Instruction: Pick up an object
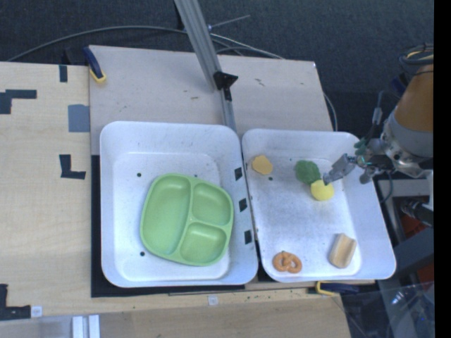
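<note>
Lying in the right bin (366, 210): a yellow ball (323, 191) touching a green lump (307, 171) up-left of it, an orange-yellow piece (262, 165) near the left wall, a pretzel (287, 262) at the front edge, and a tan block (342, 250) with its long axis running front to back, tilting slightly right. Sitting in the left bin (113, 210): a green divided plate (187, 219). Hovering at the ball's upper right, reaching from the right: the pincer (337, 171), tip just beside the ball; gap between fingers too small to judge, nothing visibly gripped.
</note>
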Motion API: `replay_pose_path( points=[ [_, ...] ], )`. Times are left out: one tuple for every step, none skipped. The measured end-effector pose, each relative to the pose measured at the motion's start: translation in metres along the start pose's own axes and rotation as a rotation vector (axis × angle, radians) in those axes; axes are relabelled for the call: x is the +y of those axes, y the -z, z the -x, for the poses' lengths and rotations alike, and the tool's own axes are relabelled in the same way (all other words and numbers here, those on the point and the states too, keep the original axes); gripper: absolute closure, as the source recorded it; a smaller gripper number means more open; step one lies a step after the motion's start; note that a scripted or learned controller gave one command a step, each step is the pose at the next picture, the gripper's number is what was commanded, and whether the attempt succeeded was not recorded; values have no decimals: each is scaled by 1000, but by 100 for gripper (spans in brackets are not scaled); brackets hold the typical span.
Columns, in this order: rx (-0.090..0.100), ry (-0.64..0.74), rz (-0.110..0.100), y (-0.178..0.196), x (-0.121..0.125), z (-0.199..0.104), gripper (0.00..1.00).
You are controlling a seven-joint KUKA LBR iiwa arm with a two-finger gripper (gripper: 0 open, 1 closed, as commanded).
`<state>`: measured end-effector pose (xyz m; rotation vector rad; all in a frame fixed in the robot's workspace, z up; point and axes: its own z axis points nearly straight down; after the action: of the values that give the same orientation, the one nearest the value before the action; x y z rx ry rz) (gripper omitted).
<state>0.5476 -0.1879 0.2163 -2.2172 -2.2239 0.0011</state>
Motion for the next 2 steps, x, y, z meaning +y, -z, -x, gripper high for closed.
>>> replay_pose_path(
  points=[
    [0,-1,0,0,0,0,0],
    [1,-2,-7,-58,-11,0,0]
  ],
)
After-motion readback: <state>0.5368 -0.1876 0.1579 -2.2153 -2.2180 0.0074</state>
